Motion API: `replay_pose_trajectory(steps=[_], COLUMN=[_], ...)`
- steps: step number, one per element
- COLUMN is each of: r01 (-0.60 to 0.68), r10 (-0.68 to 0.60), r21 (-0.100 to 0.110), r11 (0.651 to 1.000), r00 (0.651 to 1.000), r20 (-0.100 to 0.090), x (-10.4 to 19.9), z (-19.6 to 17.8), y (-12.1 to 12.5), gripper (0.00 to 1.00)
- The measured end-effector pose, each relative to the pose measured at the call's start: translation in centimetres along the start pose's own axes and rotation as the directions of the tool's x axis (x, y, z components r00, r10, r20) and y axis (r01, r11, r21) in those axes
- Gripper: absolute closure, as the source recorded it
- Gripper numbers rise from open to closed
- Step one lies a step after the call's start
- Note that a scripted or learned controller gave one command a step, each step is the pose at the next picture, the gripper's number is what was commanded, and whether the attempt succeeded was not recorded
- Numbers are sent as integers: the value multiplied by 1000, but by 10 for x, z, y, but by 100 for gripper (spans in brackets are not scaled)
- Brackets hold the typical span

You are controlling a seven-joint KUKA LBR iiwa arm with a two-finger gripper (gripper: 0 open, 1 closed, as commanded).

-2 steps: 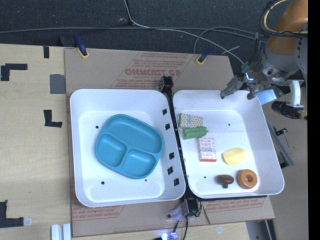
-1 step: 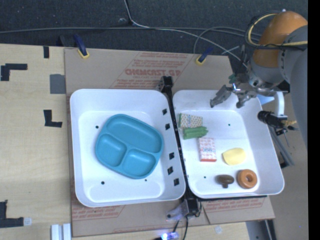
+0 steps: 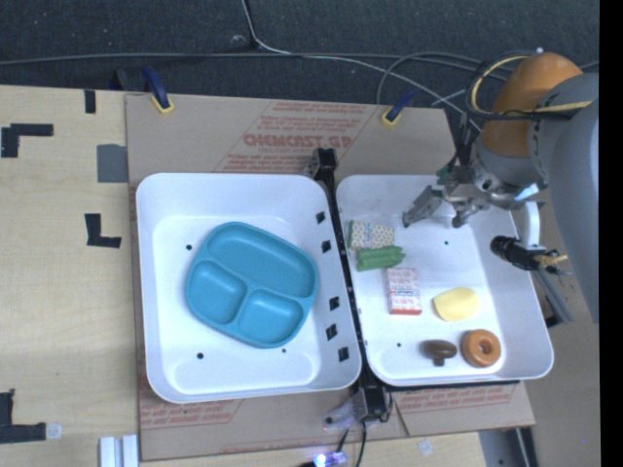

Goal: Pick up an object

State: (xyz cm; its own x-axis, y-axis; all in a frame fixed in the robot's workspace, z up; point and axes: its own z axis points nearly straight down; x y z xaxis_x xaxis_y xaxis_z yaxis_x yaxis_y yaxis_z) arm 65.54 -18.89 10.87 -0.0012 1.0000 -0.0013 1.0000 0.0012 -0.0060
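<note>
White plastic bins sit side by side on the table; the end effector (image 3: 434, 212), fingers spread and gripping nothing, hovers at the right bin's (image 3: 516, 363) twelve o'clock — targets like the yellow piece (image 3: 456, 304) lie toward five.

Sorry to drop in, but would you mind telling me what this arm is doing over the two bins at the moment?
It is set to pick up an object. The gripper hovers over the far part of the right bin, its jaws open and with nothing between them. Nearer the camera in that bin lie a patterned packet, a green item, a small red and white box, a yellow piece, a brown piece and a doughnut. The left bin holds a blue divided plate.
</note>
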Motion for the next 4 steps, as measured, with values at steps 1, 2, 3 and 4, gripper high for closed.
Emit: replay_pose_trajectory(steps=[1, 2, 3, 4], r01=[1, 3, 0, 1], r10=[-1, -3, 0, -1], r21=[-5, -10, -9, -11], r11=[1000, 1000, 1000, 1000], r00=[1000, 1000, 1000, 1000], r20=[2, 4, 0, 0], x=[1, 1, -4, 2], z=[25, 12, -34, -94], y=[0, 2, -2, -6], gripper=[0, 100, 100, 100])
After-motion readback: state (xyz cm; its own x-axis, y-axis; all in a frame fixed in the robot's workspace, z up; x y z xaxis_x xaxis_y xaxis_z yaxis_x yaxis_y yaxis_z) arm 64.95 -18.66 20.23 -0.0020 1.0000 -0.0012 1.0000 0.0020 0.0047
